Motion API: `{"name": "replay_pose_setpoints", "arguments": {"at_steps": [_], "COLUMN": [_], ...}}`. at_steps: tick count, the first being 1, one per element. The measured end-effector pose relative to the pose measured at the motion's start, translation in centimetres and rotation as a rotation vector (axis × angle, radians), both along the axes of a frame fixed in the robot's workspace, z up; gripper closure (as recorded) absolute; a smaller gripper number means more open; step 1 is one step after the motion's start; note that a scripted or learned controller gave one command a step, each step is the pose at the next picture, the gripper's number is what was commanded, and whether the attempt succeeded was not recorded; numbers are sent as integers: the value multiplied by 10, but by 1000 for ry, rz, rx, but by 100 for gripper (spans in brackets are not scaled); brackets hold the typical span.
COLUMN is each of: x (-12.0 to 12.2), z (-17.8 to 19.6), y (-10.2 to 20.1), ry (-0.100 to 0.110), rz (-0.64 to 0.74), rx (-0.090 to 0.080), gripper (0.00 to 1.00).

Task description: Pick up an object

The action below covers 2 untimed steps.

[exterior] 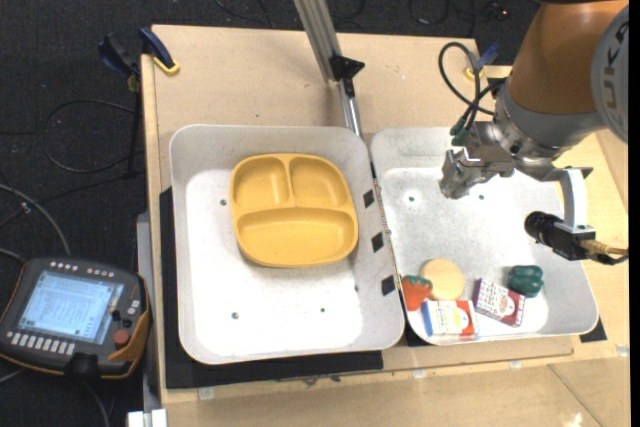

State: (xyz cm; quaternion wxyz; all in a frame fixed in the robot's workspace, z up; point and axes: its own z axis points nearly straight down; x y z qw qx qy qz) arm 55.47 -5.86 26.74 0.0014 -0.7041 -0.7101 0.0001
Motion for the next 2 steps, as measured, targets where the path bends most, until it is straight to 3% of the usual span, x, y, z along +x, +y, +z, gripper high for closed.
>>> {"name": "replay_pose_setpoints", "arguments": {"at_steps": [1,2], "x": [-3,9], "z": [-13,-14], "y": [48,108], "ry": [0,-3], "rz": [-1,1], "rx": [0,0], "gripper": [100,100]}}
